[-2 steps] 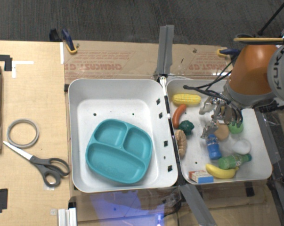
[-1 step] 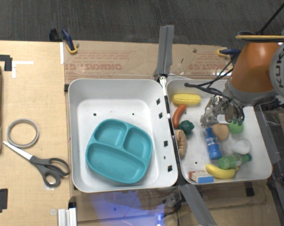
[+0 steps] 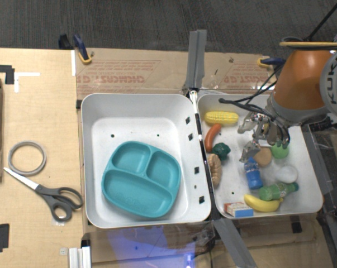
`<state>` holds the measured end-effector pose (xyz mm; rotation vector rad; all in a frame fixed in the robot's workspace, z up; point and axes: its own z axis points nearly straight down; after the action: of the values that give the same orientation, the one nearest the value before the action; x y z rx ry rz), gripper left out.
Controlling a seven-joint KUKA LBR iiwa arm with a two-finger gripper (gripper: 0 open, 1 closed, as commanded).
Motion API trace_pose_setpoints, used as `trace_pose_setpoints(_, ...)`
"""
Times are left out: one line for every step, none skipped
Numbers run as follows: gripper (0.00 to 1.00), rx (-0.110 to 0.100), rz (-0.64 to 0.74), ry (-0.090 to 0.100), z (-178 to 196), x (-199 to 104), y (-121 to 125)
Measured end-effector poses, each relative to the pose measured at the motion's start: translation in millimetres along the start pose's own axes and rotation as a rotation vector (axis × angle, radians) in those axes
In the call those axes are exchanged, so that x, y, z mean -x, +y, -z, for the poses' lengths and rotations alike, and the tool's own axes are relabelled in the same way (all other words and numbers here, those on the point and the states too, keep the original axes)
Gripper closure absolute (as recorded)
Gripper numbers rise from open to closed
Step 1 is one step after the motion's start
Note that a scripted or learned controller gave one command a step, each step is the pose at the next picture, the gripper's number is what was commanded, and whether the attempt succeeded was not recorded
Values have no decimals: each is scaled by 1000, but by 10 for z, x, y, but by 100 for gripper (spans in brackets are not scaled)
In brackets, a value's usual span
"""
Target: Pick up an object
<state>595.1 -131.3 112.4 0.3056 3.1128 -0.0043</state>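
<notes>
My gripper (image 3: 256, 141) hung low inside the right bin (image 3: 308, 202), reaching in from the right beneath the orange band (image 3: 302, 80) of my arm. Whether it was wide or narrow, I could not tell from this slant, and I saw nothing clearly caught in it. Just beside its tip lay a tan round object (image 3: 263, 157), with a green ball (image 3: 280, 150) next to that and a blue bottle (image 3: 252, 175) just below. Further toward the near edge sat a white ball (image 3: 285, 174), a green bottle (image 3: 277, 191), a banana (image 3: 262, 203) and a small red and white box (image 3: 238, 209). Toward the bin's left wall were a corn cob (image 3: 221, 117), a red sausage-shaped piece (image 3: 212, 136), a dark green piece (image 3: 221, 149) and a brown bread-like piece (image 3: 214, 169). The left bin (image 3: 101, 116) held a teal divided plate (image 3: 141, 178). Out on the worktop (image 3: 34, 216), well apart from the bins, lay scissors (image 3: 48, 194) and a tape roll (image 3: 27, 157).
</notes>
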Motion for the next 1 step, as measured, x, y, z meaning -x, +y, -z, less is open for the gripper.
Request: trace_pose_setpoints(0, 1, -154, 12, -195, -314, -176)
